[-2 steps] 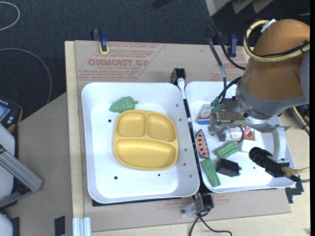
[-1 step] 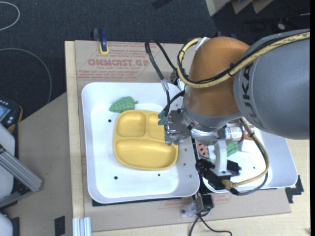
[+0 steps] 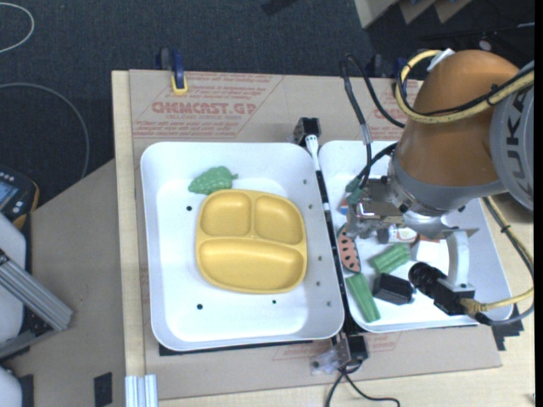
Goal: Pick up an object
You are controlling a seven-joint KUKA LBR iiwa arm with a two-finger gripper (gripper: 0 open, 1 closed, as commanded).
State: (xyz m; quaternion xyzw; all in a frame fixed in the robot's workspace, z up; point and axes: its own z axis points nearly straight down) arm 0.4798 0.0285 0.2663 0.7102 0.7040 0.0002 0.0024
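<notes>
My gripper [image 3: 371,216] hangs low over the left part of the right bin [image 3: 488,257], under the grey and orange wrist. Just below it lie a small green block [image 3: 391,258], a reddish-brown speckled piece [image 3: 347,251] by the bin's left wall, a longer green stick [image 3: 362,298] and a small black block [image 3: 392,289]. None of them shows between the gripper's parts. The wrist hides the bin's upper middle.
The left bin [image 3: 165,253] holds a yellow divided plate [image 3: 251,240] and a green leafy piece [image 3: 210,180] at its upper left. A black divider rail [image 3: 321,189] runs between the bins. A blue and yellow clamp [image 3: 177,68] sits on the board's far edge.
</notes>
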